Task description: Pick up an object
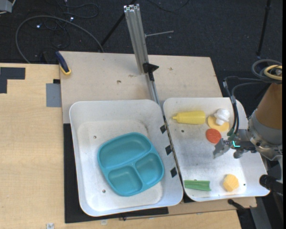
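Camera view, jaws (222,149) over right bin (195,163) beside red disc (213,136), grip state unclear, nothing visibly held

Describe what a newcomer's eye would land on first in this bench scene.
The turquoise divided tray stands out first, lying alone in the left bin. Next come the bright items in the right bin: a yellow bottle, a red ball, and a green piece, with the end effector hovering just right of the ball.

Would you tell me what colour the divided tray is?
Teal blue tray, best seen in the camera view.
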Robot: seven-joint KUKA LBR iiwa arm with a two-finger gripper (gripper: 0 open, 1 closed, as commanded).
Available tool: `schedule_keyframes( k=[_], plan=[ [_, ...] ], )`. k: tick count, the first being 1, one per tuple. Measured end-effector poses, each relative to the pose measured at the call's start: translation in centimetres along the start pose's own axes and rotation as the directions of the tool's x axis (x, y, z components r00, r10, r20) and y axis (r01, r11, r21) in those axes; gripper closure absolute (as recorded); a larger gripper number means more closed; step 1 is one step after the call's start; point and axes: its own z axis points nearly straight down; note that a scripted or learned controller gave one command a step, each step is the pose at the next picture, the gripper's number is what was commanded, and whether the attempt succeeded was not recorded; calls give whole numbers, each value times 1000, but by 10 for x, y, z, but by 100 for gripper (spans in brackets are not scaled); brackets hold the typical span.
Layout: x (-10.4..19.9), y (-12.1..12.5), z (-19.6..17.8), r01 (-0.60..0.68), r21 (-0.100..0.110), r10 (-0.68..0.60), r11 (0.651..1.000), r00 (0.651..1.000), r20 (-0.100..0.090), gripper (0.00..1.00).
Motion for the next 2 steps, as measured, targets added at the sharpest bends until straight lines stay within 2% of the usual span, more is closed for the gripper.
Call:
schedule_keyframes(
  k=[1, 2],
  plan=[
    [0, 0, -1, 0, -2, 0, 1000, 1000, 0, 0],
    [-10, 2, 52, 0, 2, 0, 1000, 1000, 0, 0]
  ],
)
